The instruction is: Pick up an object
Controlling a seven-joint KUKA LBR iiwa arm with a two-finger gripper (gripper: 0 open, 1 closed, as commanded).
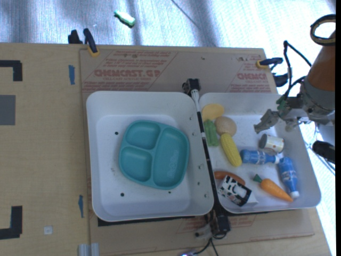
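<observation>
Left bin (101, 143): teal divided plate (154, 154) lying flat near centre. Right bin (311, 193): yellow lemon-like piece (213, 111) and tan round piece (226, 125) near back left corner, green pod (211, 133) along divider, corn cob (230, 149) just beside it. Black-and-white item (234, 190) at front left, carrot (274, 188) at front. Two blue bottles (259, 157) (288, 176) mid-right, small white cylinder (272, 142) above them. Claw (265, 122) over right bin, near white cylinder, fingers spread, nothing between them. Bins on brown surface (42, 143).

Grey floor (213, 15) streaked with light lies beyond the brown bench (42, 159).
</observation>
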